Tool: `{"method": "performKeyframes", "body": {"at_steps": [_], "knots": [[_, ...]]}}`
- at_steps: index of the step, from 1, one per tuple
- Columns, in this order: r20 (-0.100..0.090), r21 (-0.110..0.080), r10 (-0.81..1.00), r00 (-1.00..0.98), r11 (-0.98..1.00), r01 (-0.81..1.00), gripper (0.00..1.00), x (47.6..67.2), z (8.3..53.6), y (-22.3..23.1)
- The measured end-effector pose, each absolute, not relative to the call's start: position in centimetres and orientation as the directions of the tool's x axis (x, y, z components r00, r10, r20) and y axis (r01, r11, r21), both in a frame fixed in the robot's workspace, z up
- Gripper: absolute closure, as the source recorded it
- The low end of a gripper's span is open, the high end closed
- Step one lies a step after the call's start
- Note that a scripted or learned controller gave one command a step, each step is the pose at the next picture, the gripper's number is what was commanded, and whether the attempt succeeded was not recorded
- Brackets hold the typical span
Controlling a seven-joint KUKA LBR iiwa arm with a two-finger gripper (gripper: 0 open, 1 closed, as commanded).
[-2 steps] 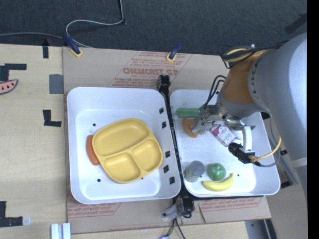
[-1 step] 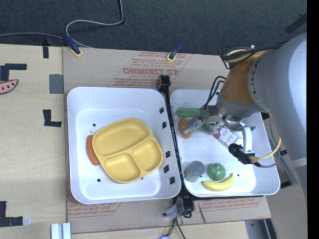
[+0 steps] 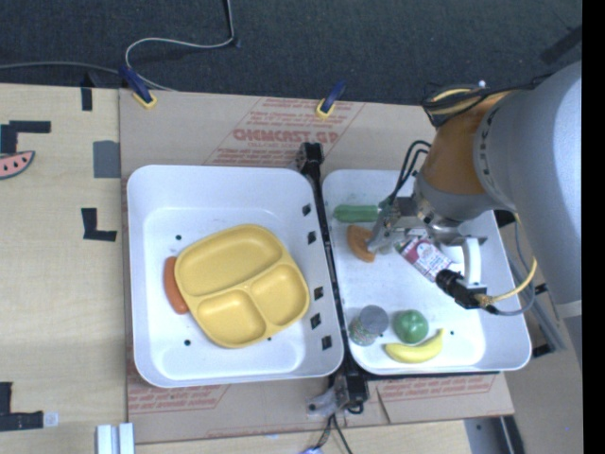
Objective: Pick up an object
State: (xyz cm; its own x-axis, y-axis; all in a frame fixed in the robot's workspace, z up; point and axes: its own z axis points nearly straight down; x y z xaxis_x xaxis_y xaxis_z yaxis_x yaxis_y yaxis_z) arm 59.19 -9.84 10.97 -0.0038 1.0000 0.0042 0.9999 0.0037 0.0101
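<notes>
Claw: the claw (image 3: 386,227) hangs low in the right bin (image 3: 492,348), in its upper half, at the end of the grey arm with the orange band (image 3: 452,154) that comes in from the right.
Claw state: I cannot tell how it is set; the metal parts blur together from this slant, and nothing can be seen held in it.
Nearest thing: an orange-brown piece (image 3: 360,244) lies on the bin floor just beside the claw tip, on its lower-left side. Touching or a hair apart, I cannot say.
Its axis: short and stubby, running roughly top to bottom in the view, slightly slanted.
Second candidate: a green stick (image 3: 354,213) lies just above that piece, long axis left to right, near the wall between the bins and just left of the claw.
Under the wrist: a small red and white packet (image 3: 423,254) sits to the claw's lower right, partly covered by the arm's fittings.
Further off: a grey can (image 3: 369,323), a green apple (image 3: 410,325) and a banana (image 3: 414,350) crowd the bin's near edge, well apart from the claw.
Left bin: the left bin (image 3: 151,348) holds a yellow divided plate (image 3: 241,284) with an orange thing (image 3: 174,287) poking out at its left side; all of it is across the wall from the claw.
Deciding relation: likely the orange-brown piece is the target, so the claw needs a small shift down and left in the view to stand over it.
Risk: the green stick is close enough to be nudged.
</notes>
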Motion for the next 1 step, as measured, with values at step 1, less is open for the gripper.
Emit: {"method": "performKeyframes", "body": {"at_steps": [1], "knots": [[0.004,0.01,1.0,-0.003,0.003,1.0,0.0,59.19,10.97,-9.86]]}}
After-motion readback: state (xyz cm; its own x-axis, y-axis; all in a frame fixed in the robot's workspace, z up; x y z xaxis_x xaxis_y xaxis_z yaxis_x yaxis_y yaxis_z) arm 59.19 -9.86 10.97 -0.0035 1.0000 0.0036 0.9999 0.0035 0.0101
